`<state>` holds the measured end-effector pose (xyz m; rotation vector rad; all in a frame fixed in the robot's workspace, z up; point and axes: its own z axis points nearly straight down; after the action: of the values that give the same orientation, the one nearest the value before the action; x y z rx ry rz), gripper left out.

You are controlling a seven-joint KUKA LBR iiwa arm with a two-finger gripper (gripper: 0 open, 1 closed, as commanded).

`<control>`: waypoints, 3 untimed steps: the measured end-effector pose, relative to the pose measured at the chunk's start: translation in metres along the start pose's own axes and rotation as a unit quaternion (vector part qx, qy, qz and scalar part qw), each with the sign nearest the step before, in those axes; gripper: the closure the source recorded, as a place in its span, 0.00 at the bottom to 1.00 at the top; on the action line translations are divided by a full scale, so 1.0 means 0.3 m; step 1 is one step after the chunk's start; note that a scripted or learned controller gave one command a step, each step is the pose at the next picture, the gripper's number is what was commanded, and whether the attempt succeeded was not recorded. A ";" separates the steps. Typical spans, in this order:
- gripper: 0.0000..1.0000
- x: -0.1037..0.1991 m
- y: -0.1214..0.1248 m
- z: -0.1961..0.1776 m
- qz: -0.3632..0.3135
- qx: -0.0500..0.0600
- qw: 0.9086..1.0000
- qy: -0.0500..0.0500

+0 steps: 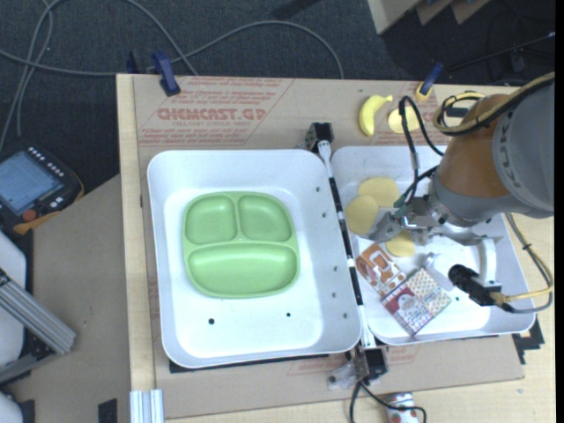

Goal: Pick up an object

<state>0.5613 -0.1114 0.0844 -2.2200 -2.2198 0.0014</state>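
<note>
The pale yellow disc (362,211) lies in the right bin (520,320), near its left wall, just beside the gripper (398,226). It looks light, thin and stiff, so its edges seem the best hold. Whether the claw is parted or closed, I cannot tell.

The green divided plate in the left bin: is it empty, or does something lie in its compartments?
Empty. All three compartments of the green divided plate show bare green surface, and it lies flat in the left bin.
</note>
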 end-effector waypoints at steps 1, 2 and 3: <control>1.00 0.000 0.001 -0.033 0.000 -0.001 1.000 0.000; 0.00 0.000 0.001 -0.033 0.000 -0.001 1.000 0.000; 0.00 0.054 -0.037 0.000 0.000 -0.001 1.000 0.000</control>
<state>0.5503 -0.0951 0.0844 -2.2207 -2.2212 0.0003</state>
